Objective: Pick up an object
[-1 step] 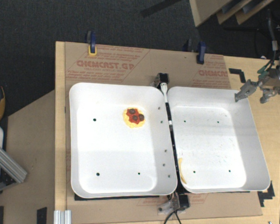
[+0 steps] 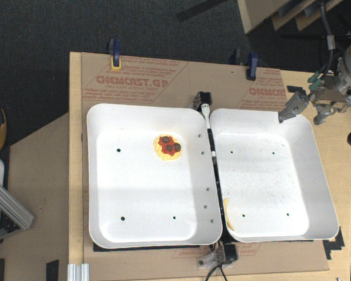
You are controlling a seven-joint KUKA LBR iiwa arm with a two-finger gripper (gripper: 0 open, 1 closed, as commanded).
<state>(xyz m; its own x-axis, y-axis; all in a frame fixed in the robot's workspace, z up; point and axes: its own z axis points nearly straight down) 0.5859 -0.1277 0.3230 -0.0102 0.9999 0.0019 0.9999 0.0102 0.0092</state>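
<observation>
A small round toy (image 2: 168, 148) lies flat in the left bin (image 2: 104, 162), in its upper half and somewhat right of the middle. It is yellow at the rim, with a red patch on top and two or three dark spots on the red; it looks like a toy pizza, though it is too small to say for sure. It rests on the bin floor, well apart from the walls, with nothing touching it.
</observation>
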